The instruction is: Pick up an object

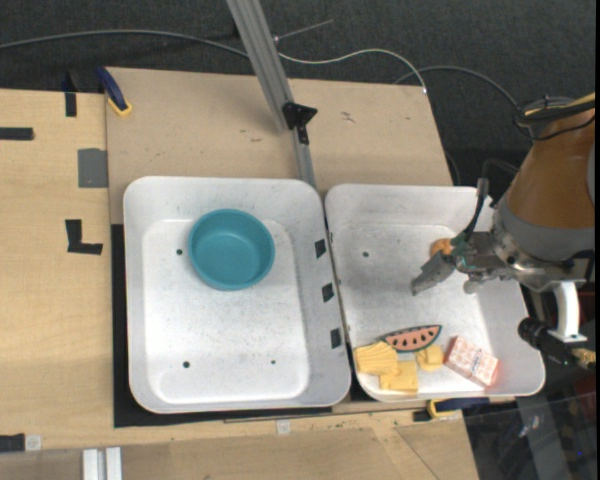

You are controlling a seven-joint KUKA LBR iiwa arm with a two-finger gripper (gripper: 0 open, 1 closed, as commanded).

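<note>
On the wooden table [40, 268], the right bin [380, 218] holds a watermelon slice [413, 338] near its front edge, seemingly light, stiff, best pinched across its thin width, while the pincer [442, 268] hovers apart, its grip state impossible to tell.

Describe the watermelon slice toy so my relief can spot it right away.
Look in the right bin, along its near edge. The watermelon slice lies above the yellow pieces, left of the pink box. It alone is a red half-moon with dark seeds.
</note>
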